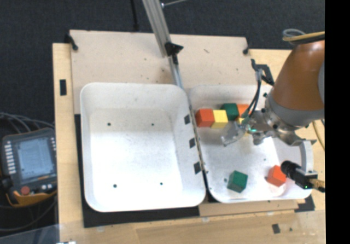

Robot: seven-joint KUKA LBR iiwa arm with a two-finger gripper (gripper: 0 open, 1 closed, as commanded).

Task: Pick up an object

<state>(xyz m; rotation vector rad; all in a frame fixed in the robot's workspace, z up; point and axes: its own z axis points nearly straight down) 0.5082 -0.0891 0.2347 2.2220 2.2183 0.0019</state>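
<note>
The bench [63,128] carries two shallow white bins side by side. The left bin [136,147] shows only its speckled floor with a few dark dots. The right bin [219,95] holds all the blocks.

The arm [298,81] — grey, with the orange band above the wrist — enters from the right and hangs over the right bin's middle. Its gripper [234,134] points toward the divider between the bins, just below the row of blocks; whether the fingers are open or closed cannot be told, and no block is visible between them.

Contents of the right bin:
- A row against the far half: orange block [204,117], yellow block [220,117] touching it, dark green block [230,110] just behind the yellow one, and a second orange piece [243,109] partly hidden by the wrist.
- Near front edge — a green block [237,181], standing apart.
- Front right corner: an orange-red block [275,175], beside a black fitting on the arm.
</note>
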